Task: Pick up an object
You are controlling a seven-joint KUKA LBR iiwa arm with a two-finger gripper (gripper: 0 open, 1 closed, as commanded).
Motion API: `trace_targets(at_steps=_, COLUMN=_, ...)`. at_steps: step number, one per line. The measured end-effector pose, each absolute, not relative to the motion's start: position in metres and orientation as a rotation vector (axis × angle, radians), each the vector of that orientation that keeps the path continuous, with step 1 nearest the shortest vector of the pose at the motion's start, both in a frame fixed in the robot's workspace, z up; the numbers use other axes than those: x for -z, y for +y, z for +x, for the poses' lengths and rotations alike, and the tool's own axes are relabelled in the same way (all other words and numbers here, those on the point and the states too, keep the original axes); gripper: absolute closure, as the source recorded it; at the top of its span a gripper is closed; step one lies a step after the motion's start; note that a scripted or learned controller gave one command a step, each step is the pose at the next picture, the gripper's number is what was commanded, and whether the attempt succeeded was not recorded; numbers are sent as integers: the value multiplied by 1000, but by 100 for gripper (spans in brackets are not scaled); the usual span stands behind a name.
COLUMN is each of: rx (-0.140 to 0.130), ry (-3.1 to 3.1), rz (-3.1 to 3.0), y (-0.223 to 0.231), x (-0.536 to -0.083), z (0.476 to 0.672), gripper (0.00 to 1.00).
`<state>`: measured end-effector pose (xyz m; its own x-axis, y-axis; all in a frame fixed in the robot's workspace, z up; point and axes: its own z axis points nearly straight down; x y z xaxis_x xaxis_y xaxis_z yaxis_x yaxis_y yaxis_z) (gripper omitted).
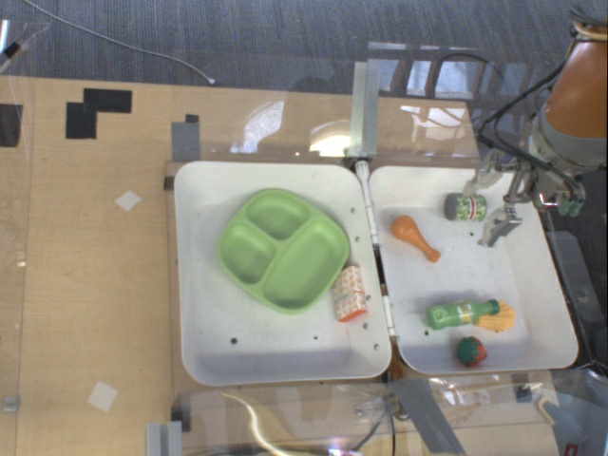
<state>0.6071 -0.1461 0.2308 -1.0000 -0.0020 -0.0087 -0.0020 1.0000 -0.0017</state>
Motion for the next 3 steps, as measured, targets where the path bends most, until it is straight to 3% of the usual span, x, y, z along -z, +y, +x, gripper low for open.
trace_targets(at_steps=1, rx=0, ry=3129, rz=5, y=-94, x=-94, z=635, gripper=0)
trace_targets(at_steps=2, rx=3, ry=3120, rz=-3, y=-93, x=-107, z=637, gripper=100)
trace_targets(at_steps=3, rx=-6, ry=3088, rz=492, y=-20, x=-190, z=661, gripper=100)
